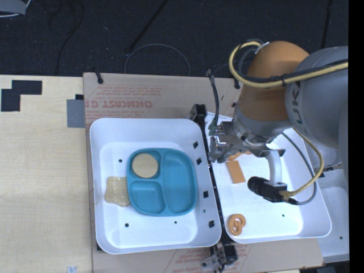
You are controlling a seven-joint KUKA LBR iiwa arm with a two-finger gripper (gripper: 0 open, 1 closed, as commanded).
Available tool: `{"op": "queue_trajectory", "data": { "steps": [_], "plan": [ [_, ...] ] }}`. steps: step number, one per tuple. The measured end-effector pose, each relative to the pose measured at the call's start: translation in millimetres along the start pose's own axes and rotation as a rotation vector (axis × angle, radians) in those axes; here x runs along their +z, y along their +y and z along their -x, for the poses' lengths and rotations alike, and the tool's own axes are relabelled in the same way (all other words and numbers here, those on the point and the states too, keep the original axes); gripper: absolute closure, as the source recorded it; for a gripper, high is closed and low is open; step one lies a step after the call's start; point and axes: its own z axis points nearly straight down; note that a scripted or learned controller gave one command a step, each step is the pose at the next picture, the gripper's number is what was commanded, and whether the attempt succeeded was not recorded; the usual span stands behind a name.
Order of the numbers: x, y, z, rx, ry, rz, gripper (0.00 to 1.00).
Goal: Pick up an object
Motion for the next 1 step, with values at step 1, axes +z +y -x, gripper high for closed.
{"op": "queue_trajectory", "data": {
  "steps": [1],
  "plan": [
    [17.3, 22.7, -47.1, 0.001, -0.001, 0.000, 1.00]
  ]
}}
